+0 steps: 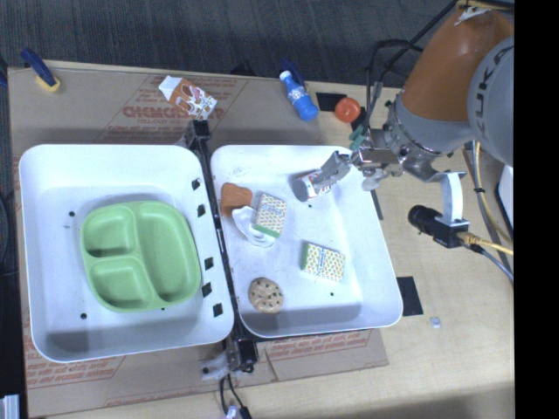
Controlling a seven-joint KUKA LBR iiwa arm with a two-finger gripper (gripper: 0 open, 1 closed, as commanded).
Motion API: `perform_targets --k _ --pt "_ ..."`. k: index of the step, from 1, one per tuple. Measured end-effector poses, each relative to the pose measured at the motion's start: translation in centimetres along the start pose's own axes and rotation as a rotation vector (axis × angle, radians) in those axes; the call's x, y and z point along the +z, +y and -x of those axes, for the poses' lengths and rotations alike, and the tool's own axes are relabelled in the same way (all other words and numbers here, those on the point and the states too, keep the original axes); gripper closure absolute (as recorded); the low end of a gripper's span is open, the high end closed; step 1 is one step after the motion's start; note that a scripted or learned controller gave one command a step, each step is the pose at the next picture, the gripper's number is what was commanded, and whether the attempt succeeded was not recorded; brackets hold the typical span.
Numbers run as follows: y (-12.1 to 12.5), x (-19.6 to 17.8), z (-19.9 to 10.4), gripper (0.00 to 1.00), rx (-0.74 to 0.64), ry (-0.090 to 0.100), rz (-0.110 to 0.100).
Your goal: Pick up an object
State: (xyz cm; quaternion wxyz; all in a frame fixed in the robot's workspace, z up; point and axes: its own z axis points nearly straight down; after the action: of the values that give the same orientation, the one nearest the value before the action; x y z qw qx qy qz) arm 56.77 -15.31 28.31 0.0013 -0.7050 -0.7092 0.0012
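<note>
My gripper [316, 182] hangs over the back part of the right bin [376, 269], reaching in from the right. Nothing shows held in it. Below and left of it lie a pale patterned carton [270, 213] on a white scrap [250, 230] and an orange-brown piece [234, 196] near the bin's left wall. A green and yellow packet [323, 262] lies in the middle front. A chocolate-chip cookie [265, 295] sits near the front wall. None of these touches the gripper.
The left bin [44, 234] holds a green divided plate [140, 255]. Behind the bins on the cardboard lie a blue bottle [300, 96], an orange cap [348, 109], a snack wrapper [188, 97] and a blue and yellow clamp [39, 68].
</note>
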Motion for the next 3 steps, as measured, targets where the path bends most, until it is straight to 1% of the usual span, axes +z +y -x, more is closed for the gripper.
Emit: perform_targets --k 1,2,3 --pt "-3.8 15.6 2.2 0.0 0.0 0.002 -0.004" --pt "4.7 18.6 1.5 0.0 -0.002 -0.002 0.008" --pt "6.8 9.4 -0.5 0.0 0.0 0.0 0.005"
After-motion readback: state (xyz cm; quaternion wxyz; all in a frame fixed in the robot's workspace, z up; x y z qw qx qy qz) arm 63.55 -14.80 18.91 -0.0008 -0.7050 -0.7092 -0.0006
